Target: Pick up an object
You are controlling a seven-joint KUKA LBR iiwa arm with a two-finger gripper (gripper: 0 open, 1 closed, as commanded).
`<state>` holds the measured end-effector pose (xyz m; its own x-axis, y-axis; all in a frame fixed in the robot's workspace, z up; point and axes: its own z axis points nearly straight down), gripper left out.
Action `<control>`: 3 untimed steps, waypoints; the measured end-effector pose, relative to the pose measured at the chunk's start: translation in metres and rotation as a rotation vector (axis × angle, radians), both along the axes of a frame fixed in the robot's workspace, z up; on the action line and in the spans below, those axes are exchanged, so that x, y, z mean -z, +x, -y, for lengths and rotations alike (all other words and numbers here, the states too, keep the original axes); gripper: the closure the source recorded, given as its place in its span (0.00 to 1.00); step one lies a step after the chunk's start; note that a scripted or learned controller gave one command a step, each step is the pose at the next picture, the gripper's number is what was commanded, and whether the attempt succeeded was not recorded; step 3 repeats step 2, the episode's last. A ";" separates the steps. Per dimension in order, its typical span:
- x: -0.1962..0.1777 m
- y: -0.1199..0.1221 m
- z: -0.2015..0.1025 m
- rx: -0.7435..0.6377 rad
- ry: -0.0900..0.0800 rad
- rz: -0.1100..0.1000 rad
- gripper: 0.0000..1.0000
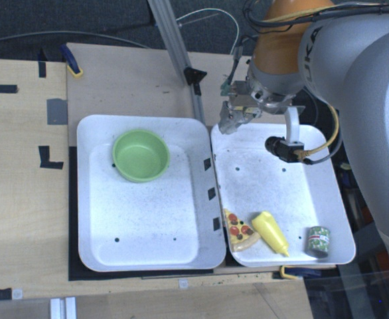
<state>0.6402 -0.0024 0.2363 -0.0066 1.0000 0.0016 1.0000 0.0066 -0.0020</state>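
The arm [340,52] reaches in from the right, its orange band above the far end of the right bin [314,178]. The hand [233,119] hangs over that bin's far left corner, just beside the rim where the two bins meet. Nothing shows between its fingers; whether they stand open or closed I cannot tell.

Three things lie along the near edge of the right bin. A pizza slice [237,230] sits against the left wall, its long axis running from the far left toward the near right, with the broad crust end nearer the front rim. Just beside it to the right lies a yellow bottle [271,232], tilted the same way: its fat end is toward the far left and its narrow tip points to the near right, toward the front rim. The slice and the bottle are close, perhaps touching. A small green can [318,240] is near the right corner, apart from the bottle; whether it stands or lies is hard to tell.

All three are well apart from the hand, at the opposite end of the bin.

The left bin [101,231] holds a green bowl [141,155], upright, in its far part. Both bins rest on a pale wooden surface [22,198].
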 end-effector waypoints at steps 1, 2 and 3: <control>0.011 -0.004 -0.049 0.000 -0.001 -0.001 1.00; 0.005 -0.007 -0.100 -0.001 0.000 0.001 1.00; 0.005 -0.007 -0.100 -0.001 0.000 0.001 1.00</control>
